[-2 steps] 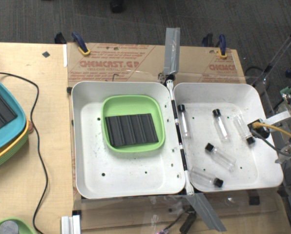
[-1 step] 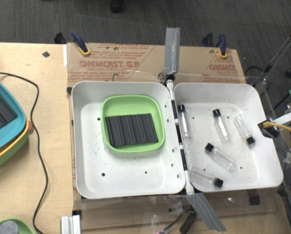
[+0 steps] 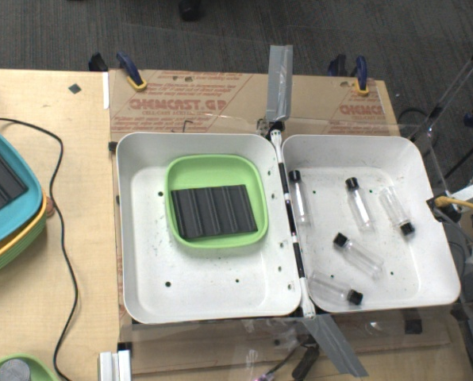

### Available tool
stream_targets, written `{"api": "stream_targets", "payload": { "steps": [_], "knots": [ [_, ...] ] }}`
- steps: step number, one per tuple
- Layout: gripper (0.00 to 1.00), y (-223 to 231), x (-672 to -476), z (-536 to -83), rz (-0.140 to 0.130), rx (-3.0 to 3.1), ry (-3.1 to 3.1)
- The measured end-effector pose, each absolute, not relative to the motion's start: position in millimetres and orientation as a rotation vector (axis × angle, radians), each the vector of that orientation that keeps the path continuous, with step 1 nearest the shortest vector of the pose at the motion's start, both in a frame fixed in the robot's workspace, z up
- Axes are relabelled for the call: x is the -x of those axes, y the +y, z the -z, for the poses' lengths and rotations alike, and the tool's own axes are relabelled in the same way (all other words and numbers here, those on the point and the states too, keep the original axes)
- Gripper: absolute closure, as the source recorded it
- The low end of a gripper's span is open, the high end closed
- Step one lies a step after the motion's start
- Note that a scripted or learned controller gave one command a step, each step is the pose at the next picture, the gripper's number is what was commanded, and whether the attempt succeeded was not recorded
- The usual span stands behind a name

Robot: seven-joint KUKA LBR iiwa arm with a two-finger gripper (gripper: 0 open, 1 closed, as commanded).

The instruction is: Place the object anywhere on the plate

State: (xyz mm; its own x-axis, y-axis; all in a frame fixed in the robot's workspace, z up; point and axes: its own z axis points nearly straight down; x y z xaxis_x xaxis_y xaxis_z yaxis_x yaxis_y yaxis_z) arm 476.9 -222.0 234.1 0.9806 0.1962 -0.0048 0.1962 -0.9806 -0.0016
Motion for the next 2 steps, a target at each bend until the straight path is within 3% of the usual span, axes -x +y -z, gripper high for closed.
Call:
{"api": "stream_targets", "payload": {
  "steps": [2],
  "knots": [
    [0.00,-221.7,-476.8,-233.0,-0.010,3.124,-0.312]
  ]
}}
